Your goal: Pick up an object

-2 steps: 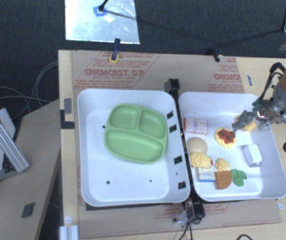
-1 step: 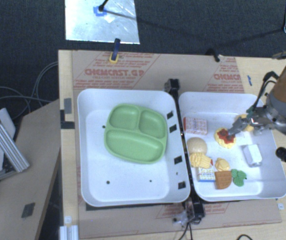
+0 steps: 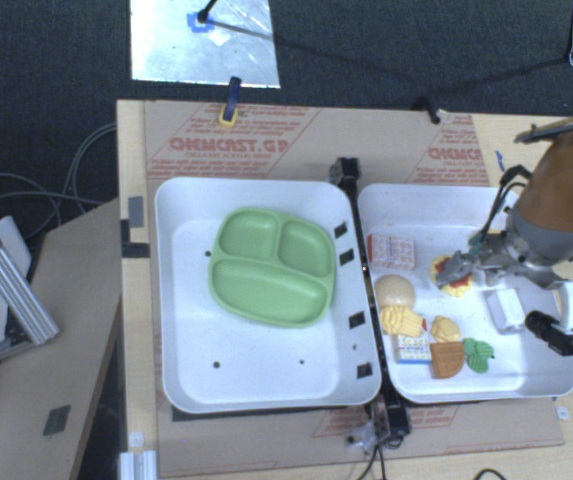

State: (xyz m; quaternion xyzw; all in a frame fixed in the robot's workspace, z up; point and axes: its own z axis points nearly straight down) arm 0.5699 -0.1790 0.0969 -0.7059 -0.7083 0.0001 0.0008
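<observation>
My gripper (image 3: 469, 261) reaches in from the right and hangs low over the right bin (image 3: 416, 206), in its middle right part. Its tip is right against a small red and yellow object (image 3: 452, 275), and I cannot tell whether it has hold of it. Other items lie in this bin: a flat red-patterned packet (image 3: 391, 252), a beige round piece (image 3: 396, 289), a yellow ridged piece (image 3: 401, 320), a small printed box (image 3: 413, 348), a brown piece (image 3: 446, 359), a green piece (image 3: 479, 353) and a white block (image 3: 506, 310).
The left bin (image 3: 186, 298) holds a green divided plate (image 3: 271, 266). A black divider with clips (image 3: 359, 268) runs between the bins. The arm's grey body and orange band (image 3: 556, 193) cover the right bin's far right corner. A black part of the arm (image 3: 554, 332) juts over that bin's right edge.
</observation>
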